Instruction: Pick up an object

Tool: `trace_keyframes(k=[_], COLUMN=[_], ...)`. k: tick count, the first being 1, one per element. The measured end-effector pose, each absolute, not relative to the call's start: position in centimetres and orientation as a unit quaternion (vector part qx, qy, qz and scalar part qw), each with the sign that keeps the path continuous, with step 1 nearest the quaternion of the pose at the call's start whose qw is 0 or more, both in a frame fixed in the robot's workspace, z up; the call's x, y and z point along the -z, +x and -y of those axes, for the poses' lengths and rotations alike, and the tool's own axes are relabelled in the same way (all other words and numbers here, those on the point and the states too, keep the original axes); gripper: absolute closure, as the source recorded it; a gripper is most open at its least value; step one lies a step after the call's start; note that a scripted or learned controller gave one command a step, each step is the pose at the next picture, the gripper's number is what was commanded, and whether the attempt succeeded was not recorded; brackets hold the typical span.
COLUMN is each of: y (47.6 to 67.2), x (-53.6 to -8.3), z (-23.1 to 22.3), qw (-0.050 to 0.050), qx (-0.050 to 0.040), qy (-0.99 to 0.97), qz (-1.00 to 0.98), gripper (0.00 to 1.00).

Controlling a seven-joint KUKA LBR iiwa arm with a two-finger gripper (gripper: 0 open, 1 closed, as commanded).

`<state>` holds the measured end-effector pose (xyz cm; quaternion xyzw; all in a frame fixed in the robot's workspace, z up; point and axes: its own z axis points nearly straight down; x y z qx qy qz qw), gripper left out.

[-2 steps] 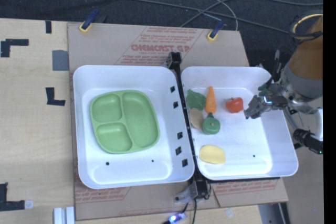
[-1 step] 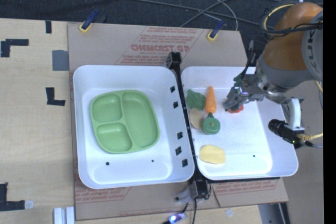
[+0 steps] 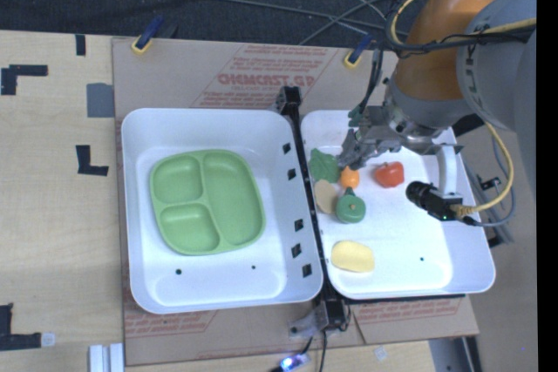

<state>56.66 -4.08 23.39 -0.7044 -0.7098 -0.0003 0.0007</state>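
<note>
In the right bin [image 3: 436, 266], my gripper [image 3: 356, 157] hangs over a cluster of toy foods at the bin's left side. Just below its tips lies a small orange piece [image 3: 350, 179], with a dark green leafy piece [image 3: 323, 164] to its left. A green round piece [image 3: 351, 206] and a beige piece [image 3: 326, 196] lie a little nearer the front. A red piece [image 3: 390, 174] sits to the right of the gripper. A yellow piece [image 3: 352, 256] lies alone near the front of the bin.
The left bin [image 3: 139, 135] holds a green divided plate [image 3: 207, 201]. A black divider [image 3: 301, 179] runs between the bins. The arm's orange band [image 3: 445, 30] and a black cabled part [image 3: 432, 198] overhang the right bin's far right side.
</note>
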Motion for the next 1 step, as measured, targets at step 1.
trace_keyframes(k=[1], y=[58.51], x=[-22.12], z=[-0.98], qw=[0.0], qx=[-0.0007], qy=[-0.705], qz=[0.709], gripper=[1.0])
